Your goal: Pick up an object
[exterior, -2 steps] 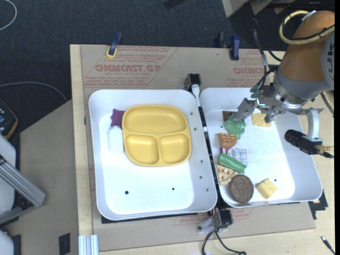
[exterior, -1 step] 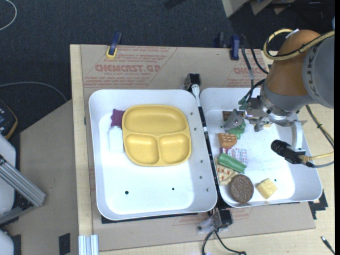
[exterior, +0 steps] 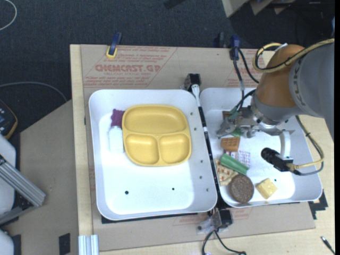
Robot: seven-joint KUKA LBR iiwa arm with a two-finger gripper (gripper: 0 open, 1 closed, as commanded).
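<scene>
My gripper (exterior: 232, 127) hangs low over the back left part of the right bin (exterior: 303, 193), with the arm coming in from the right. Just in front of it lies an orange-brown cracker-like square (exterior: 230, 144). Further forward are a green stick-shaped piece (exterior: 234, 163), a small pink-patterned card (exterior: 244, 156), a waffle-like piece (exterior: 224, 175), a round brown cookie (exterior: 241, 188) and a yellow cheese-like block (exterior: 266, 187). Nothing is visibly lifted by the gripper.
The left bin (exterior: 154, 195) holds a yellow divided plate (exterior: 156, 133), with a purple piece (exterior: 117, 117) and a white item (exterior: 115, 139) at its left side. The divider between the bins runs just left of the gripper.
</scene>
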